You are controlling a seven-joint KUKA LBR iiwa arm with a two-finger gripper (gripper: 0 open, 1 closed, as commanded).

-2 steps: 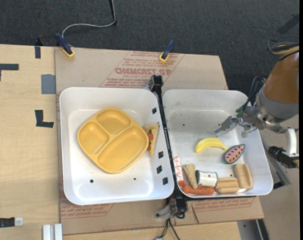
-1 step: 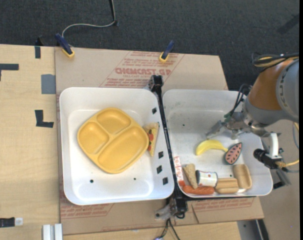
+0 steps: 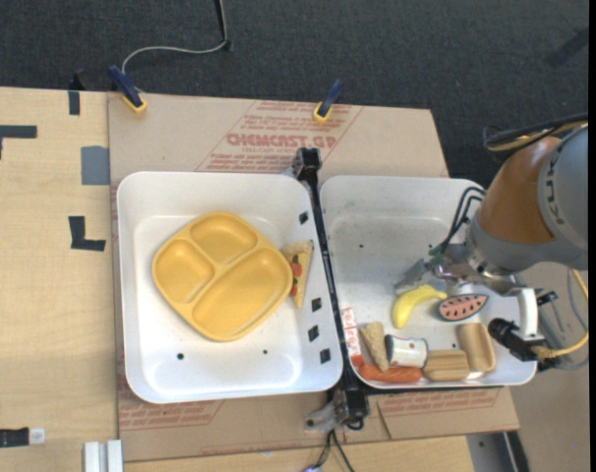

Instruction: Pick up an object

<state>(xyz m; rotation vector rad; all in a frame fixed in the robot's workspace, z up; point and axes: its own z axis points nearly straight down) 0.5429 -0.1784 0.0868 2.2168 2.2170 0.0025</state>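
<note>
Where the tool (image 3: 423,270) hovers: one banana (image 3: 413,305), one watermelon slice (image 3: 461,308).

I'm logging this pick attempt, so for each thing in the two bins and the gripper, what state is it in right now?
yellow divided plate: right way up in the left bin, nothing in its compartments.
pizza slice: lying flat by the plate's right edge.
banana: lying loose in the right bin, not held.
watermelon slice: lying flat.
gripper: low, just above the banana.
</note>
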